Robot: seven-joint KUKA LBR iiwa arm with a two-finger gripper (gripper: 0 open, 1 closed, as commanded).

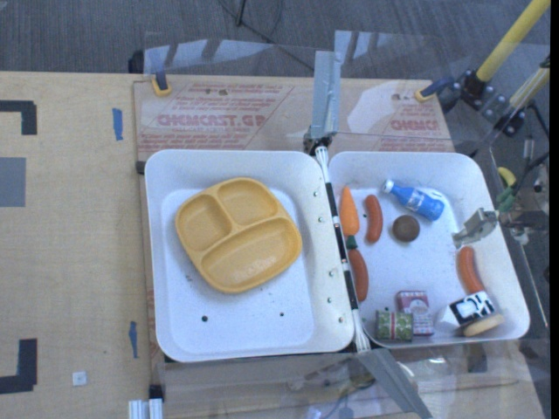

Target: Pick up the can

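The can (394, 325) is the small green one lying, by the look of it, on its side in the right bin (500, 201), down at about 6 o'clock of that bin and close against the near wall. A red carton (415, 310) sits touching it at its 2 o'clock, which is the awkward part. A sausage (359, 273) lies near at 11 o'clock, a black-and-white object (472, 307) rests well apart at 3 o'clock, and a second sausage (470, 269) lies just above that. Further up the bin are a brown ball (405, 228), a blue bottle (417, 199), a carrot (349, 209) and a third sausage (374, 218). The left bin (166, 260) holds a yellow divided plate (238, 233). The gripper (476, 226) hangs by the bin's 3 o'clock rim, at roughly 1 o'clock from the can and well apart from it; whether it is open or closed I cannot tell. It holds nothing that can be seen, so the step in hand is the approach. To do it well, I judge the arm should travel toward 7 o'clock, centre over the can's green body rather than the seam with the carton, and close across the can's short width from the free sides, so the carton and the bin wall are not caught
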